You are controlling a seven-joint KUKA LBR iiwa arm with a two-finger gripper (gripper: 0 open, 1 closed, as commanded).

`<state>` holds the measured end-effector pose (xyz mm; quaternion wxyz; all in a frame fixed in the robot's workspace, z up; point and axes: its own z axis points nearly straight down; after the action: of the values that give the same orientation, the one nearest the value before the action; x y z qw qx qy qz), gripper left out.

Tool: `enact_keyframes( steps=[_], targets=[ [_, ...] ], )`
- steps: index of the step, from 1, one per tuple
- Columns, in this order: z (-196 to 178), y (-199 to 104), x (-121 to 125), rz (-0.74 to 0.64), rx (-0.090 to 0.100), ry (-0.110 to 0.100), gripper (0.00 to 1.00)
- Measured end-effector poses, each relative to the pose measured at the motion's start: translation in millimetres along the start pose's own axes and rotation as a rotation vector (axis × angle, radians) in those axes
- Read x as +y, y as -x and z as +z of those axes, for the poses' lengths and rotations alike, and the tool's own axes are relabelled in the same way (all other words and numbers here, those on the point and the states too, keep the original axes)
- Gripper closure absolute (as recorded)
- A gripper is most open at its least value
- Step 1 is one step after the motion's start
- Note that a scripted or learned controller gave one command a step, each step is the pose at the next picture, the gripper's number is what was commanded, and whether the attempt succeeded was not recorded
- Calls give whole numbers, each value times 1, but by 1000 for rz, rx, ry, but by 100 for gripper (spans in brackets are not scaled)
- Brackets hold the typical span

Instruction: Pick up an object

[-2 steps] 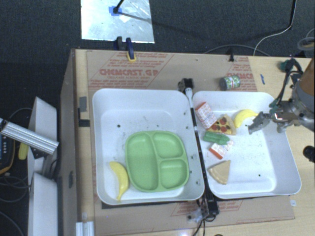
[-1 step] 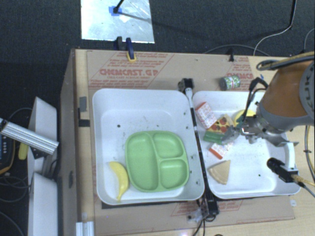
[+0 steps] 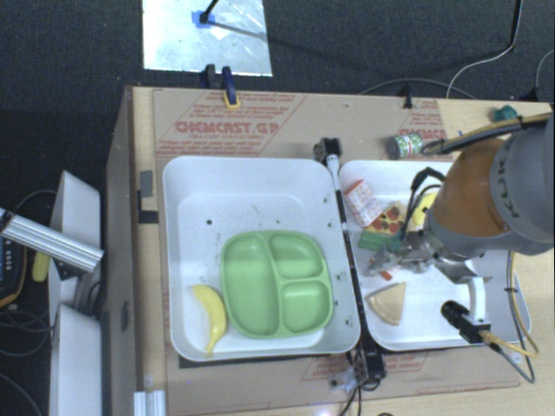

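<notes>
Gripper low in the right bin, among the small items by the divider

With the pale wedge (image 3: 388,302) as landmark: the gripper (image 3: 401,256) sits just above it and slightly right, whether its grasp is wide or narrow I cannot tell; a green piece (image 3: 375,240) and pizza-like toy (image 3: 387,221) lie above the wedge, left of the gripper, in the right bin (image 3: 414,341)

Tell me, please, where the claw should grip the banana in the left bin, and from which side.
Grip the banana at its middle, coming from straight above, fingers closing across its narrow width. It lies flat, curved, between the bin wall and the green tray, so a sideways approach looks blocked.
</notes>
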<state>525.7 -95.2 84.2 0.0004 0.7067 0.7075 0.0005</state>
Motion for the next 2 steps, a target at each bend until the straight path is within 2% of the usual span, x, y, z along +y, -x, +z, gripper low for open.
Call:
enact_keyframes(
  steps=[1,2],
  targets=[
    [-15,54,85,-2,-2,3,0],
    [-3,24,117,-1,-8,-11,0]
  ],
)
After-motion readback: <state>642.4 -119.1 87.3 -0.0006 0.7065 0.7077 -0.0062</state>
